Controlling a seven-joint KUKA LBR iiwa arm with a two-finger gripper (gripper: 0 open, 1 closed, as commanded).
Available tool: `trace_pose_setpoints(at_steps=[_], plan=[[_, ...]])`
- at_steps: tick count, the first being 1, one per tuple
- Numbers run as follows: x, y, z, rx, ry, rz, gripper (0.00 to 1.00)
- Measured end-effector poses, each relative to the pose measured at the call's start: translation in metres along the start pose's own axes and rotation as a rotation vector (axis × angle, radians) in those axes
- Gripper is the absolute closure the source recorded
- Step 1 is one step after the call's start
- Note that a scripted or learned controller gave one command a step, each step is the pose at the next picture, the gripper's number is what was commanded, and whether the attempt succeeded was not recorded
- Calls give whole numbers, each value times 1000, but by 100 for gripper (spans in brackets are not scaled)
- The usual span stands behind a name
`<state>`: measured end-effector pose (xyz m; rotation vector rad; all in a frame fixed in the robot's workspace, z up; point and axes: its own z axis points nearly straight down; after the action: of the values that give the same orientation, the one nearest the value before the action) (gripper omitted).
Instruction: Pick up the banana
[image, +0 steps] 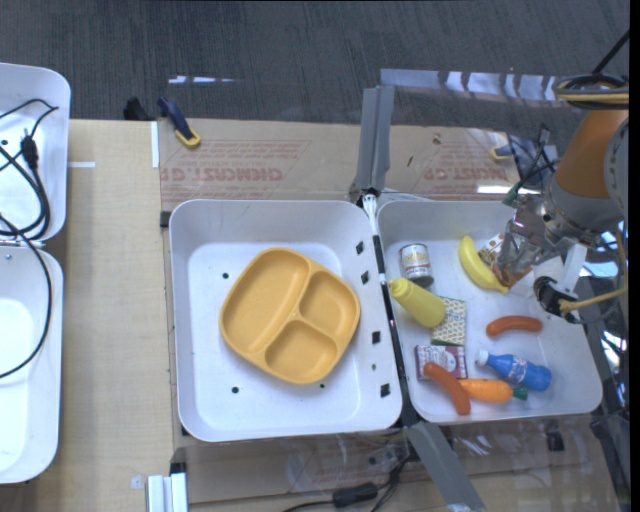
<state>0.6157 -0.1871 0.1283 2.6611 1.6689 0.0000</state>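
I'm reaching my gripper (517, 262) just right of the banana (478, 264), grip state unclear, next needing to close around it.

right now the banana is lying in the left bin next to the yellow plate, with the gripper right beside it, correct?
Not quite. The camera view shows the banana in the right bin, not the left; the yellow plate sits alone in the left bin. The gripper is indeed right beside the banana.

The gripper (515, 262) hides the banana's (474, 264) right end; arm (590, 150) cut off at right.
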Motion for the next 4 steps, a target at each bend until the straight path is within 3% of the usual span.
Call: trace_pose_setpoints(at_steps=[1, 2, 3, 4], plan=[[52, 7, -95, 1, -2, 74, 100], [52, 7, -94, 2, -3, 75, 0], [42, 26, -126, 0, -2, -38, 0], [78, 10, -161, 0, -3, -110, 0]])
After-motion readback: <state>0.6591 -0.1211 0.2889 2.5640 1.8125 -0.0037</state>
